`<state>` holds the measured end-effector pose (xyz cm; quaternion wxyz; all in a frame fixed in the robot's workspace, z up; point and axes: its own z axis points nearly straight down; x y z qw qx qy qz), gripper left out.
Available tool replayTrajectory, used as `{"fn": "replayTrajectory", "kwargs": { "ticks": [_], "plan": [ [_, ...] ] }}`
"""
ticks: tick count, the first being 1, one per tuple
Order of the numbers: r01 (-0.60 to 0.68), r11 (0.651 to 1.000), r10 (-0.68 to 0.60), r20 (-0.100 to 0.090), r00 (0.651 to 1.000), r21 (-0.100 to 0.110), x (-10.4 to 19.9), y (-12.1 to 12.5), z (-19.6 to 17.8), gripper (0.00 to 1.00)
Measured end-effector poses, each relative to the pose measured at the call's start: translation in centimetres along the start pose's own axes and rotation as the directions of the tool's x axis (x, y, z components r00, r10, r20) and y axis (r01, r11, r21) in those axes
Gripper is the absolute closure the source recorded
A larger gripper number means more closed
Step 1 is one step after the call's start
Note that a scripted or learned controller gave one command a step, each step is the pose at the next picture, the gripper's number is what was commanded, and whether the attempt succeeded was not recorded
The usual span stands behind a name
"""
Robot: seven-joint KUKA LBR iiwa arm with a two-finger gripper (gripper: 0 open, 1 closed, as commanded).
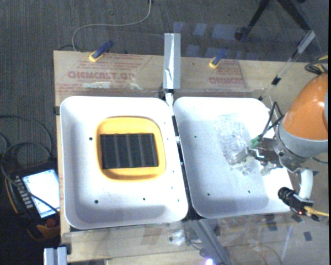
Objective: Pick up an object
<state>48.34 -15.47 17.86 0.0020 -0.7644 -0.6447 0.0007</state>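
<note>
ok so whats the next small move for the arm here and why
Probably a short drop onto the clear crinkled plastic piece in the right bin. The gripper sits at that piece's right edge, low over the bin floor, and nothing shows between its fingers, so no grasp is evident yet. The yellow tray with the black insert lies far off in the left bin.

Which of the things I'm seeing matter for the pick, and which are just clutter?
For the job:
- clear crinkled plastic piece in the right bin
- yellow tray with dark grille in the left bin
- gripper

Lying about:
- two yellow-and-blue clamps
- tablet on the floor
</note>
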Motion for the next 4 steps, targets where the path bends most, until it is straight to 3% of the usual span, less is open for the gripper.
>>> {"fn": "replayTrajectory", "kwargs": {
  "ticks": [1, 2, 3, 4],
  "plan": [
    [-0.091, 0.996, 0.091, 0.002, 0.996, -0.001, -3.4, 5.8, 4.0, 0.0],
    [-0.137, 0.991, 0.137, 0.005, 0.991, -0.005, -3.4, 2.2, -10.0, 0.0],
    [-0.042, 0.999, 0.042, -0.001, 0.999, -0.002, -4.6, 1.4, 7.9, 0.0],
    [-0.211, 0.978, 0.211, 0.004, 0.978, -0.003, -2.7, 5.4, -1.5, 0.0]
  ]
}}
